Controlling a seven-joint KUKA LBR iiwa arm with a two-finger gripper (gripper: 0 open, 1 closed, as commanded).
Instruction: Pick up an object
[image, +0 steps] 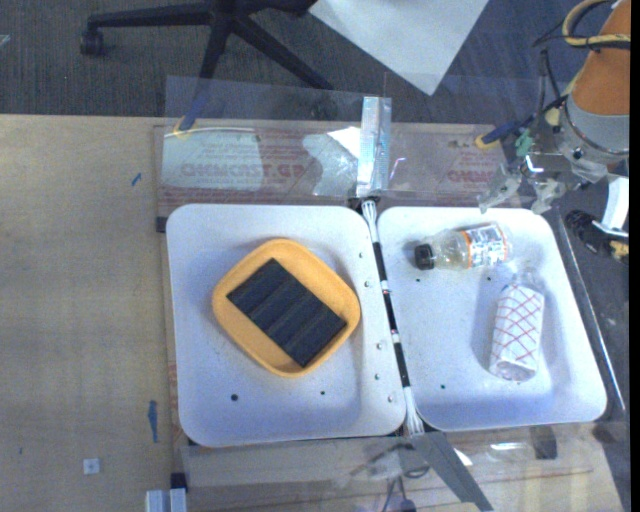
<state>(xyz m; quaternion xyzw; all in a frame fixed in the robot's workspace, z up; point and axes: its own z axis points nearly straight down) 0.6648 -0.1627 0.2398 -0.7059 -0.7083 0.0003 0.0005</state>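
The pincer hangs at about two o'clock, over the far rim of the right bin, below the arm's orange band. Its metal fingers look spread apart, with nothing between them and nothing touched.

In the right bin a small clear bottle with a dark cap lies on its side near the far wall, cap toward nine o'clock. Just beside it, toward five o'clock, lies a white roll with a red lattice pattern.

The left bin holds a yellow tray with a dark ribbed panel, turned diagonally.

The bins sit on a wooden tabletop. At twelve o'clock, on dark floor, stand the legs of an office chair.
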